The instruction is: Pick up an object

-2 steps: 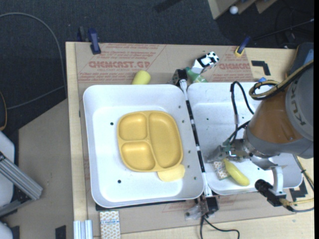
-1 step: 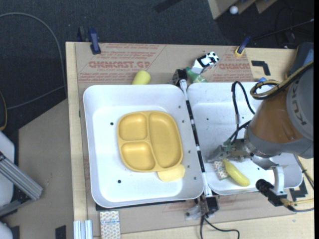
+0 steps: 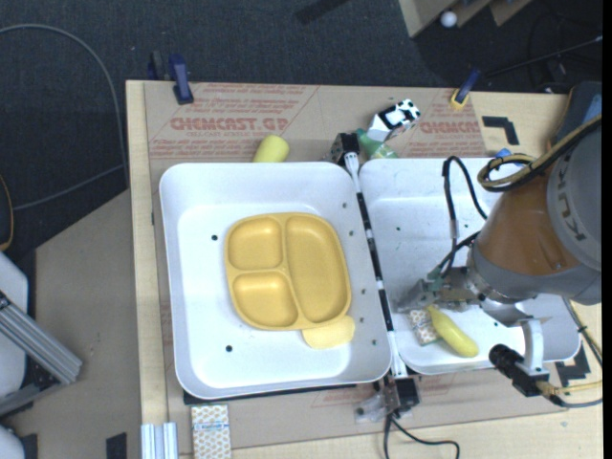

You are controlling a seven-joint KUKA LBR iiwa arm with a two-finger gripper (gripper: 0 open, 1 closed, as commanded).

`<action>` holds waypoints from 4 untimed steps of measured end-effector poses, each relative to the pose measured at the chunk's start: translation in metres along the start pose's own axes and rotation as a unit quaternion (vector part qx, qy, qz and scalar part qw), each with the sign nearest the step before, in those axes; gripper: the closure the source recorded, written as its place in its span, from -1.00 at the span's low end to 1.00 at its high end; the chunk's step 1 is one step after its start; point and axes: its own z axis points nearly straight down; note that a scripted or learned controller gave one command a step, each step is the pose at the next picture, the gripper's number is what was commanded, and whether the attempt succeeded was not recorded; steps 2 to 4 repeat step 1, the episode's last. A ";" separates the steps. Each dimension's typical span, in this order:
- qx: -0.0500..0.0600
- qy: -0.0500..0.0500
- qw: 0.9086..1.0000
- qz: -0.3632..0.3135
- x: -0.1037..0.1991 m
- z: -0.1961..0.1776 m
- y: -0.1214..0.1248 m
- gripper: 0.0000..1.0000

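A yellow banana-shaped object [image 3: 452, 334] lies near the front edge of the right bin [image 3: 406, 208]. A small tan block [image 3: 421, 326] sits just to its left, touching or nearly touching it. My gripper [image 3: 435, 296] hangs low over the bin, directly above the banana's left end and the block. The grey arm with its orange band [image 3: 521, 223] covers much of the bin's right half. Nothing visibly sits in the gripper's grasp. In the left bin [image 3: 191, 256] rests a yellow divided plate [image 3: 287, 271] with a pale yellow flat piece [image 3: 330, 334] poking out under its front edge.
On the cardboard behind the bins lie a yellow cylinder [image 3: 272, 148] and a black-and-white toy [image 3: 398, 116] beside a green item [image 3: 377, 138]. Blue clamps [image 3: 179, 77] grip the bench's back edge. A black cable [image 3: 449, 208] loops over the right bin.
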 end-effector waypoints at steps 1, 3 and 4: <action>0.000 0.000 1.000 0.000 0.000 0.000 0.000 -1.00; 0.000 0.000 1.000 0.000 0.000 0.000 0.000 -1.00; 0.000 0.000 1.000 0.000 0.000 0.000 0.000 -1.00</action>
